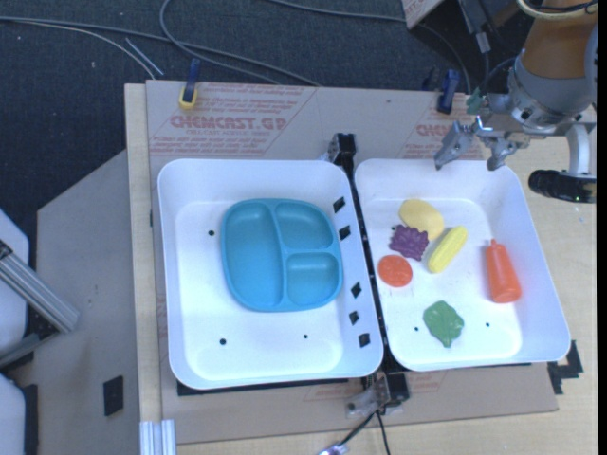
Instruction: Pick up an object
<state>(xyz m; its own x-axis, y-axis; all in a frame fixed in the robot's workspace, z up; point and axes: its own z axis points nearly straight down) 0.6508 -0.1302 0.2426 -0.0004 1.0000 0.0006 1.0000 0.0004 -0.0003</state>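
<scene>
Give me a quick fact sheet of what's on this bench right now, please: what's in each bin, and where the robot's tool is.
left bin: one blue divided plate
right bin: six toy foods
foods: yellow lemon, purple grapes, yellow corn, orange round slice, orange bottle-shaped piece, green leafy piece
touching: grapes lie against lemon and corn
tool: open, above the right bin's far rim, holding nothing
arm: enters from upper right

Dark blue carpet point(76, 83) (cables point(237, 8) trailing) surrounds the bench point(247, 121).
</scene>
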